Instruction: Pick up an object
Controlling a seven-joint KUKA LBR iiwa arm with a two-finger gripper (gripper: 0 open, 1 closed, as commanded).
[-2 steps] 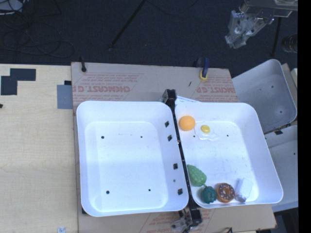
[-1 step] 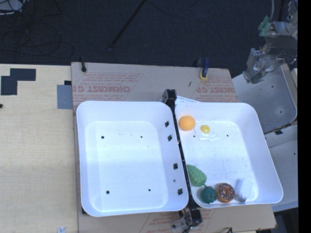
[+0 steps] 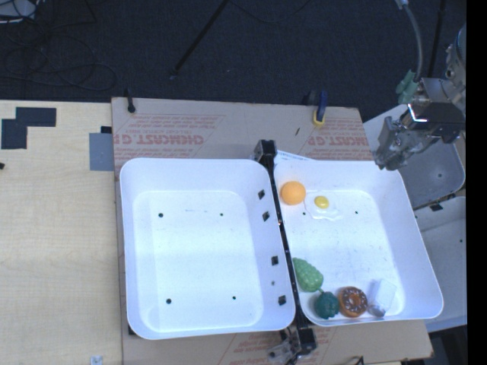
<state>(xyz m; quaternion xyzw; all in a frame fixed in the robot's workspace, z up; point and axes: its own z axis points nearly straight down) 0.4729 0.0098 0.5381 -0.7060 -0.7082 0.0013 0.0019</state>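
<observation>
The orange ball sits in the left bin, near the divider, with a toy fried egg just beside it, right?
Not quite. The camera view shows the orange ball in the right bin, not the left one. The rest holds: it lies near the divider, with the toy fried egg just beside it.

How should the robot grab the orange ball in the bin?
Probably straight down from above, closing the hand across the widest middle of the orange ball. It is round, so any pair of opposite sides works. It sits near the divider edge of the right bin, so fingers placed along that edge, not across it, would likely have more room.
</observation>
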